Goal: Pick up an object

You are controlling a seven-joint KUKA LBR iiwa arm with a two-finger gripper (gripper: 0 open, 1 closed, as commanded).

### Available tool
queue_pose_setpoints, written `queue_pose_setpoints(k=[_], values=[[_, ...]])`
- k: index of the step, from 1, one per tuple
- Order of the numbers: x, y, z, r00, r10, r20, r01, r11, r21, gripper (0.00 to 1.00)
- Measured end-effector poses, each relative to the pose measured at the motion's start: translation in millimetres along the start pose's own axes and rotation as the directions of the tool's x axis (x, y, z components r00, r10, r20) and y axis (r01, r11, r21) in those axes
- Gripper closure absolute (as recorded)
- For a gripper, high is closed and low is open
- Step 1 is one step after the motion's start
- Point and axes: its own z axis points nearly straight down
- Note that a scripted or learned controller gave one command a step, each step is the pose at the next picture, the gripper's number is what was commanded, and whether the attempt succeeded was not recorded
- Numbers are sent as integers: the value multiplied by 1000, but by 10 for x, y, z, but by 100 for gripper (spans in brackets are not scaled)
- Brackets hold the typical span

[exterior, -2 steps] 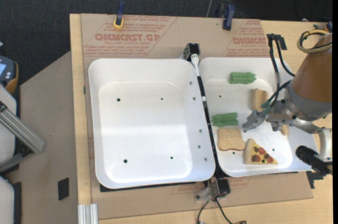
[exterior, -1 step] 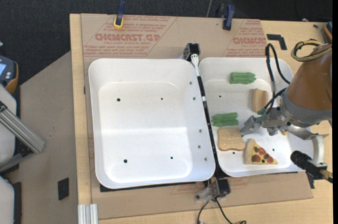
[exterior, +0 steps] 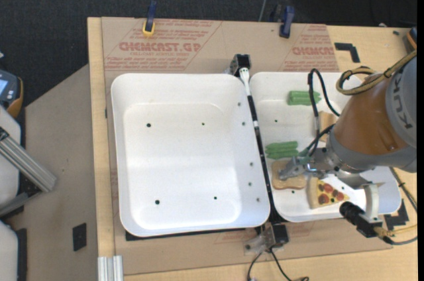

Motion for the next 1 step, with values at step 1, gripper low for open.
queue_pose_setpoints(k=[1], values=[[352, 1021, -1059, 1000, -10, -1, 10, 1000, -14, 0]])
